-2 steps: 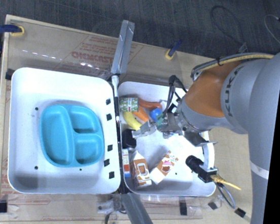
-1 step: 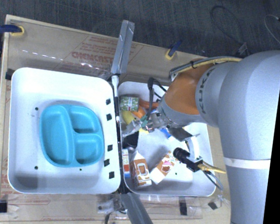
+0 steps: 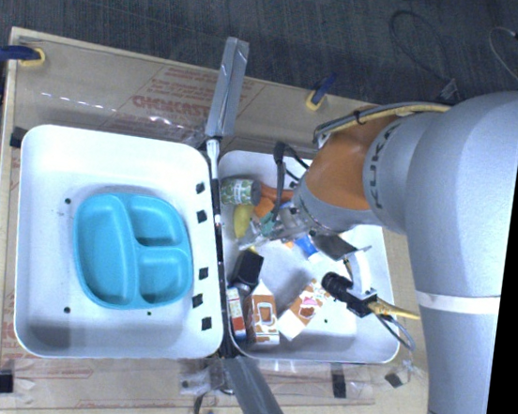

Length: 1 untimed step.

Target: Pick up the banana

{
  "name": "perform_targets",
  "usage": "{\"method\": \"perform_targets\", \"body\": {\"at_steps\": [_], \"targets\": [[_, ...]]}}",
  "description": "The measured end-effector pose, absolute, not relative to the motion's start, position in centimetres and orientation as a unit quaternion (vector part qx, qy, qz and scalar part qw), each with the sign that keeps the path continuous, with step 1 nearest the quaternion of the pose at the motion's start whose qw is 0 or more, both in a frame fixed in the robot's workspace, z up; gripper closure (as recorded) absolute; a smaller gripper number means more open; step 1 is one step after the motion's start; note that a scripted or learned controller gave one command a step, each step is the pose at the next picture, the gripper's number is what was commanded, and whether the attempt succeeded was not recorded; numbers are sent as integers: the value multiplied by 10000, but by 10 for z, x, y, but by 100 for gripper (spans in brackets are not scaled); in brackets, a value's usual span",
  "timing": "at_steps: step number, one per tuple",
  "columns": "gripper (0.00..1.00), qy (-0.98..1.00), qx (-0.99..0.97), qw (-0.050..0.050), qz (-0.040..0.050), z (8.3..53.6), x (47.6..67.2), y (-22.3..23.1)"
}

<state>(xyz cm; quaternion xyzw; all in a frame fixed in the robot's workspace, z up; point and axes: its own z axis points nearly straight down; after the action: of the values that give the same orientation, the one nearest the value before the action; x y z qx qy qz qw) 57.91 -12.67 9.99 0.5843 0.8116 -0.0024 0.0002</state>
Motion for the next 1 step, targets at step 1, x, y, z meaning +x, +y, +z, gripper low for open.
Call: {"method": "perform_targets", "body": {"at_steps": [1], "targets": [[100,7023,7113,-187,-215,82,642,-118]]}}
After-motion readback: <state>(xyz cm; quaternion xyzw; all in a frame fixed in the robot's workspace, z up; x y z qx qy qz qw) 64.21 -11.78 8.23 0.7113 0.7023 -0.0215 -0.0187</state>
